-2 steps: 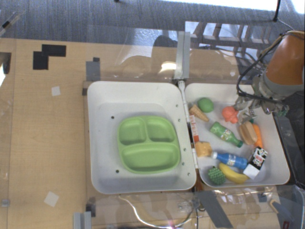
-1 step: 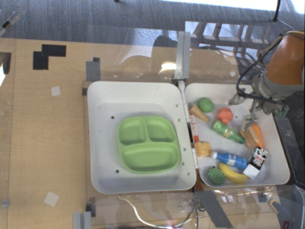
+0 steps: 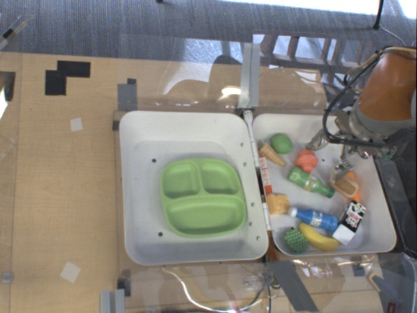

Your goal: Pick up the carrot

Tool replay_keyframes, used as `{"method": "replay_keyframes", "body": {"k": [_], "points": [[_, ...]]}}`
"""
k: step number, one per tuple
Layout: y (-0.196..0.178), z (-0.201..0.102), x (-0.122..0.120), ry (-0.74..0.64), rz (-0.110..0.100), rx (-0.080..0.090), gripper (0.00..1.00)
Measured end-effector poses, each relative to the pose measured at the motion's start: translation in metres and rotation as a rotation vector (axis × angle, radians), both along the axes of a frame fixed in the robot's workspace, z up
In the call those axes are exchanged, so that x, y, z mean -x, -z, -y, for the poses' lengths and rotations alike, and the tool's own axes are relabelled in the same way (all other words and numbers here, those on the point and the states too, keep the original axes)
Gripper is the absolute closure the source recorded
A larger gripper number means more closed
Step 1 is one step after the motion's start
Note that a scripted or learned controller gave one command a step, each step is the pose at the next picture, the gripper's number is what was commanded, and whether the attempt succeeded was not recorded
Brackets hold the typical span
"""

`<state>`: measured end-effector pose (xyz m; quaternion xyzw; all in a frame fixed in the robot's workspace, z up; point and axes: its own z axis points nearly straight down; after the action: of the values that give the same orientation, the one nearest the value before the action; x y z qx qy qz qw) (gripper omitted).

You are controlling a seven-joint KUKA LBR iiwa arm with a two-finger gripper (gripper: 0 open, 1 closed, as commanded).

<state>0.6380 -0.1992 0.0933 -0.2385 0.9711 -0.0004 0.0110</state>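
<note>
Left bin (image 3: 130, 175) holds a green tray (image 3: 203, 196). Right bin (image 3: 384, 237) holds mixed toy food. The gripper (image 3: 346, 173) hangs low by the right wall; fingers look apart, apparently straddling the carrot (image 3: 348, 185), grip unclear.

Overhead slant — both bins (image 3: 195, 126), perhaps mid-range
</note>
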Motion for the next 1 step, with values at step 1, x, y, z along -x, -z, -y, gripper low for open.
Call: {"method": "replay_keyframes", "body": {"k": [1], "points": [[-0.0005,-0.0065,-0.0183,-0.324,0.005,-0.001,0.00]]}}
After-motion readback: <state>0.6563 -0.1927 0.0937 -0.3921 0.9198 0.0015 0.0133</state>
